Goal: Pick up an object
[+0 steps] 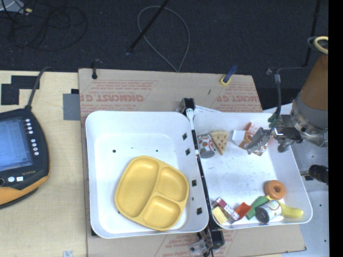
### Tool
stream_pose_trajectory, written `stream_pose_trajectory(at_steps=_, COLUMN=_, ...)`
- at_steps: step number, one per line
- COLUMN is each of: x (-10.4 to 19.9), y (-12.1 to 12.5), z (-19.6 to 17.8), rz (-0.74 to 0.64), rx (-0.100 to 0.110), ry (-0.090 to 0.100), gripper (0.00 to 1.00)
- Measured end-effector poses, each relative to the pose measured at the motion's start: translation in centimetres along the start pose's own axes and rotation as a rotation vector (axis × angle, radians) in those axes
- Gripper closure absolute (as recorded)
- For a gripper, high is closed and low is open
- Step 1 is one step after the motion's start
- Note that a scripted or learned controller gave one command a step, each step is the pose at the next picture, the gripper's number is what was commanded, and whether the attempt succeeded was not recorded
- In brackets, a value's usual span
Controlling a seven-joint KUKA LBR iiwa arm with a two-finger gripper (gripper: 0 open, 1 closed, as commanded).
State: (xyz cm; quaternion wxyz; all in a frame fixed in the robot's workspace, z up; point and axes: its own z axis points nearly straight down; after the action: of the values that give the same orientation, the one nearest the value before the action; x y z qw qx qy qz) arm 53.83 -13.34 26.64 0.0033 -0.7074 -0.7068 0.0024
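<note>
- Arm [316, 98] comes in from the right, grey w/ orange band, wrist over the right bin's [244, 189] upper right corner.
- Gripper [259, 140] sits low at the far end of the right bin, just beside a small orange-and-white packet [250, 136]; can't tell if the hand is released or clenched, nor if it's touching the packet.
- Same bin, far end, left: pizza-slice toy [218, 141] touching a small printed can [205, 144].
- Near right corner: donut [275, 189], w/ a banana [293, 212], a dark-capped jar [268, 212], a green piece [259, 202] and a red piece [244, 209] crowded together below it.
- Near left corner: yellow block [219, 215] w/ a small striped box [226, 208] on it.
- Left bin [107, 138]: yellow divided plate [151, 191], three compartments, lying flat near the front.
- Both bins on a cardboard sheet [161, 90]; control tablet [20, 151] well apart, at the bench's left.
</note>
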Motion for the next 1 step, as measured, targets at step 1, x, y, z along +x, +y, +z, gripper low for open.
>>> stream_pose_trajectory(at_steps=1, x=-3.26, y=4.54, z=3.63, rz=0.0, rx=-0.002, ry=-0.002, gripper=0.0)
